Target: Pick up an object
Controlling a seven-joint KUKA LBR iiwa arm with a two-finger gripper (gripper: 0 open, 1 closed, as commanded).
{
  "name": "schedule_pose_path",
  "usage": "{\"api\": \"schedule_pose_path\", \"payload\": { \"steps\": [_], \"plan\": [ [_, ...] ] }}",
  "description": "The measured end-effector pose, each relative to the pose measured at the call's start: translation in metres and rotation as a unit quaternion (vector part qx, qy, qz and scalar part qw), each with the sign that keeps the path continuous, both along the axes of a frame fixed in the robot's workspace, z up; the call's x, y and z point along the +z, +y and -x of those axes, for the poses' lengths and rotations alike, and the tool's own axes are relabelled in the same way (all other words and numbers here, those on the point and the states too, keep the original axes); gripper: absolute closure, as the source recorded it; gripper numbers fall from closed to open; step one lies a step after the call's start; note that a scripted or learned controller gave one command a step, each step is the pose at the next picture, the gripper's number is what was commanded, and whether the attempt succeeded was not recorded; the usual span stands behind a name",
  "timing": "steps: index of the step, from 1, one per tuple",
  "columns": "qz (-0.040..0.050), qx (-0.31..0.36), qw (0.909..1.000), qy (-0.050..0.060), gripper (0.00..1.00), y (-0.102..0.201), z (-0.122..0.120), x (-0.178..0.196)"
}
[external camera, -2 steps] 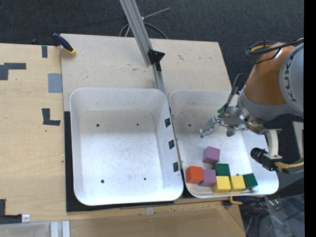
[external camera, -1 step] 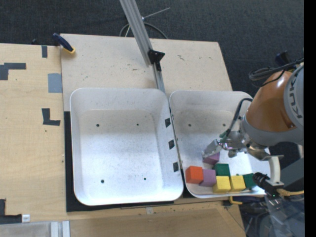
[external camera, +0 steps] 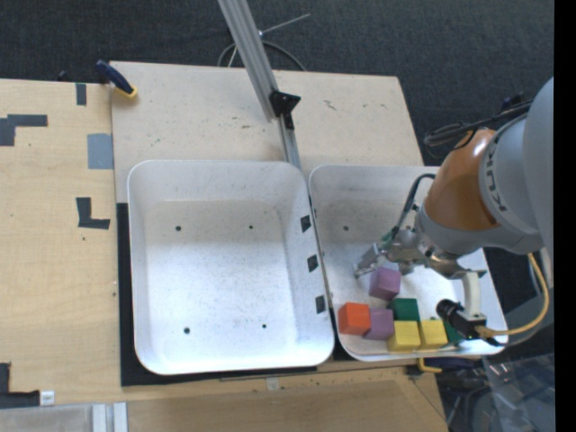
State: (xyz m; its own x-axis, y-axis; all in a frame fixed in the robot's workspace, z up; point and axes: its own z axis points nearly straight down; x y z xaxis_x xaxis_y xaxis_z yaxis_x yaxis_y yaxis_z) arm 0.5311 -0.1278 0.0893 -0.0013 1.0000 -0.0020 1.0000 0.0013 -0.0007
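Hovering in the right bin (external camera: 360, 187), the fingers (external camera: 385, 264) sit spread above a purple block (external camera: 385, 283).

Both white bins, the left bin (external camera: 220, 268) and the right bin (external camera: 346, 214), look like smooth moulded plastic with a dull sheen, their floors speckled with fine dark scuffs. The table (external camera: 54, 241) under them is pale, matt wood, scratched and patched with grey tape, and a bare brushed-metal rail (external camera: 247, 39) slants across it over dark, rough carpet (external camera: 405, 25). The arm (external camera: 499, 187) has a smooth grey shell and a glossy orange band (external camera: 454, 187), while the small blocks, such as the purple block (external camera: 385, 283), look matt and smooth.
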Motion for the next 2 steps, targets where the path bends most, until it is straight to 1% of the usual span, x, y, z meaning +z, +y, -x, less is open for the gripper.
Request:
{"api": "schedule_pose_path", "payload": {
  "steps": [1,2],
  "plan": [
    [-0.0012,0.001,1.0000,0.000,0.00,0.015,-0.024,0.002],
    [-0.0006,-0.002,1.0000,0.002,0.00,-0.005,0.025,0.002]
  ]
}}
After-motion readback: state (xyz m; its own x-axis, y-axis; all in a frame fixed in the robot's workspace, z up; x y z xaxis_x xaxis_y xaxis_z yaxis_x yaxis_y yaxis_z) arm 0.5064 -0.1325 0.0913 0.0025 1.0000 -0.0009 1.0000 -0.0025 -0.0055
